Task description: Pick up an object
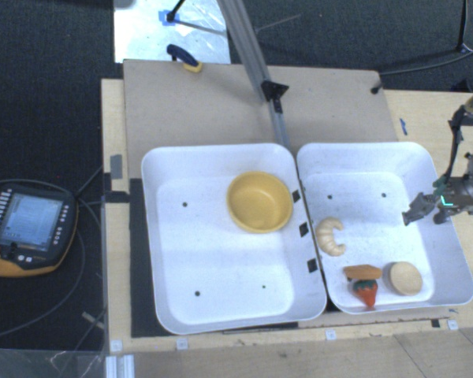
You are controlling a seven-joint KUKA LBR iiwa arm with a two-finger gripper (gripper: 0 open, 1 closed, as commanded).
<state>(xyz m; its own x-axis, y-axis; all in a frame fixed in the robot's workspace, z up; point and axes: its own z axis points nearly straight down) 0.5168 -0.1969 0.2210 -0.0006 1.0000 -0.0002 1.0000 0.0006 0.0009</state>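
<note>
The left bin (173, 290) contains one yellow bowl (259, 201), upright, in its upper right area near the divider between the bins. The right bin (355, 164) contains four items: a pale croissant (331, 236) near its left wall, an orange-brown flat piece (363, 272), a red strawberry-like toy (366, 291) just below that piece, and a round beige bun (404, 278) beside them. The croissant's long axis runs roughly top to bottom, its curve opening leftward. The gripper (426, 208) sits over the right bin's right edge, apart from all items; whether it is open cannot be determined. Both bins rest on a tan bench (189, 101). A teach pendant (27, 227) lies on dark carpet at left.
</note>
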